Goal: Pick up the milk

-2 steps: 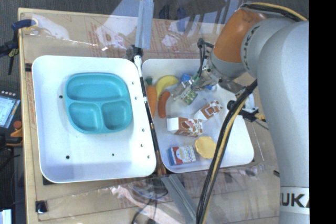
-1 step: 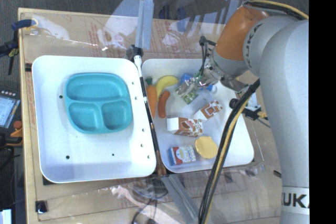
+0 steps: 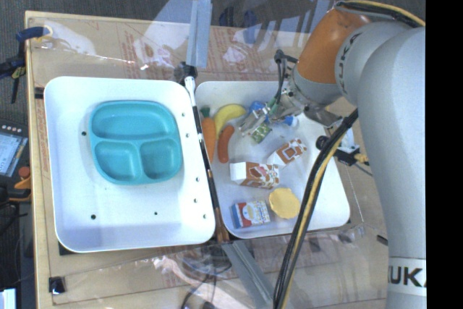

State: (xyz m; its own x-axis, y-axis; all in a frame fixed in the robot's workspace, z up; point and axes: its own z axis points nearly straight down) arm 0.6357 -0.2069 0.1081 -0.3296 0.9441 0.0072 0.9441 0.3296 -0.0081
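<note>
At the bottom of the frame I see the desk (image 3: 108,278) edge, with the arm's grey body filling the lower right and a black-and-yellow cable crossing the right bin (image 3: 329,210). Nearest in that bin lie a small red-and-blue carton (image 3: 251,214) and a flat yellow disc (image 3: 283,202). Above them the milk (image 3: 255,173), a brown-and-white carton, lies on its side mid-bin, with a similar carton (image 3: 289,153) just beyond. Farther up sit a carrot (image 3: 209,136), a sausage (image 3: 225,143) and a banana (image 3: 230,114). The tool (image 3: 262,121) hovers over blurred clutter; I cannot tell its spread. The left bin (image 3: 65,221) holds a glossy teal divided plate (image 3: 136,140).
</note>
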